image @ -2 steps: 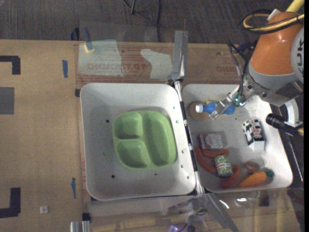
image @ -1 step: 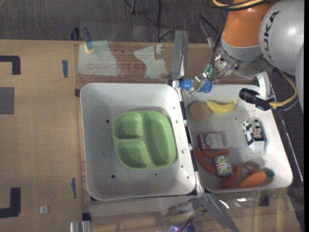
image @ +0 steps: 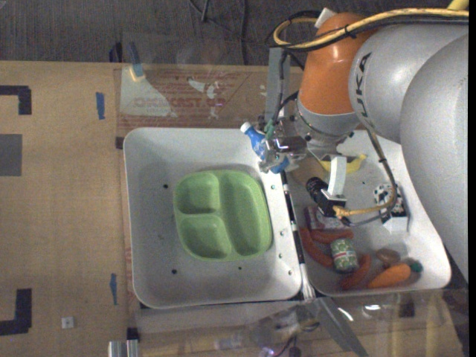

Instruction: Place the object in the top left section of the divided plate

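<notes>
Over the seam between the bins, the gripper [image: 277,149] pinches a small blue-and-white bottle [image: 257,140] between its fingers, lifted clear for carrying toward the green divided plate [image: 222,215].

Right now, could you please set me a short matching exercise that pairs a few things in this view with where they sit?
Things:
1. green divided plate
2. blue-and-white object
3. orange carrot-shaped toy
4. small green can

Places:
A. lower right corner of the right bin
B. middle of the left bin
C. at the gripper, above the edge where the bins meet
D. right bin, among red sausage-like pieces

Pairs: 1-B, 2-C, 3-A, 4-D
</notes>
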Tool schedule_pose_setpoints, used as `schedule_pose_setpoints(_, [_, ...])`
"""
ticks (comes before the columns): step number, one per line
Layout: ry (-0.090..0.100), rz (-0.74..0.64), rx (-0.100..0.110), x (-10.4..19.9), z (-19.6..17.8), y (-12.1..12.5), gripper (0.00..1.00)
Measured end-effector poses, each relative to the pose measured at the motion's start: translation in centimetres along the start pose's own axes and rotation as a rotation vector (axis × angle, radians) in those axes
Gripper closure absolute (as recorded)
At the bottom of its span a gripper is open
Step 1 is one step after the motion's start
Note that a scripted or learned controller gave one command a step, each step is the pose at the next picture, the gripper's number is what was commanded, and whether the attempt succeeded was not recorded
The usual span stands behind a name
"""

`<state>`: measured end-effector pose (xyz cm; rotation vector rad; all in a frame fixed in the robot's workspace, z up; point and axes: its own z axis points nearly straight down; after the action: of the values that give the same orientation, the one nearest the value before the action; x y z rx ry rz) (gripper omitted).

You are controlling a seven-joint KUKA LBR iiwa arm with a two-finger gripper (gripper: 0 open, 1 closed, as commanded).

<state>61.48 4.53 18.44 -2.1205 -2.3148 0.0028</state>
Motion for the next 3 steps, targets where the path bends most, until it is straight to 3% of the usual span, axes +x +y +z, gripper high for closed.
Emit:
schedule_pose_setpoints(1, [0.000, 0.451, 0.002, 8.13, 2.36, -2.05, 1.00])
schedule_pose_setpoints(2, [0.000, 0.451, 0.001, 8.16, 2.34, -2.04, 0.00])
schedule_pose_setpoints(3, [0.000, 0.451, 0.001, 8.16, 2.34, -2.04, 0.00])
